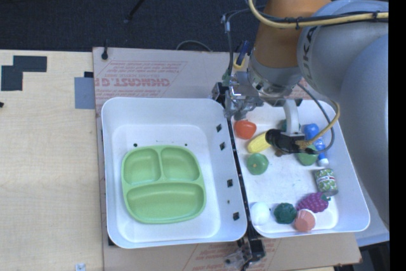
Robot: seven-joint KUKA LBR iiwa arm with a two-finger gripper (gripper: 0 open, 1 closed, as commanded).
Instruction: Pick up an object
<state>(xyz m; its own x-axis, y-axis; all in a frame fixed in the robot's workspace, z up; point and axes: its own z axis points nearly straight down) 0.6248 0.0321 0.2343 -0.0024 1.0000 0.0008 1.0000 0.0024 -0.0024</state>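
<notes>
My gripper [235,108] hangs over the far left corner of the right bin [353,200], close to the wall between the two bins. Just below and right of it lies an orange-red toy [245,129]. A yellow banana-like piece [258,144] sits beside that, with a green apple-like toy [257,164] nearer the front. I see nothing held under the gripper. The wrist and arm cover the far side of this bin.
Also in the right bin: blue piece [311,131], green piece [307,159], small can [326,181], purple grapes [312,202], dark green lump [285,213], white ball [259,211], peach-coloured toy [305,221]. Left bin [114,136] holds a green divided plate [163,183].
</notes>
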